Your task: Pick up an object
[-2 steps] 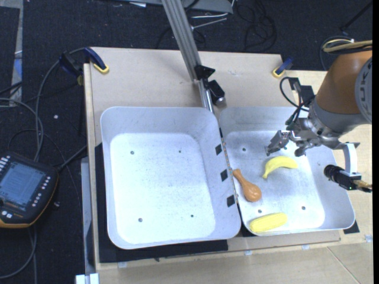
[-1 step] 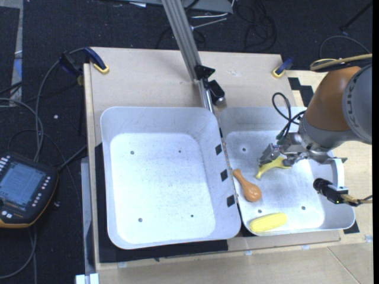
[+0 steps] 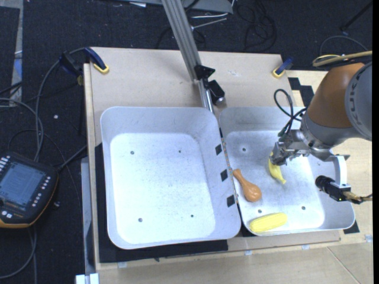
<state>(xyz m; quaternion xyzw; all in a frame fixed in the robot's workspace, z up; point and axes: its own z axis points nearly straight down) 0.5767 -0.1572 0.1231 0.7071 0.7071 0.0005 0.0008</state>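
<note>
My gripper point(image 3: 280, 158) is down in the right bin point(image 3: 260, 136), right on top of a small yellow banana-shaped object point(image 3: 276, 171), touching or just above its upper end; can't tell how far apart the jaws are or whether they have it. An orange gourd-shaped toy point(image 3: 247, 186) lies near the bin's left wall and a yellow corn-like piece point(image 3: 268, 222) near its front edge. The left bin point(image 3: 112, 123) sits beside.
</note>
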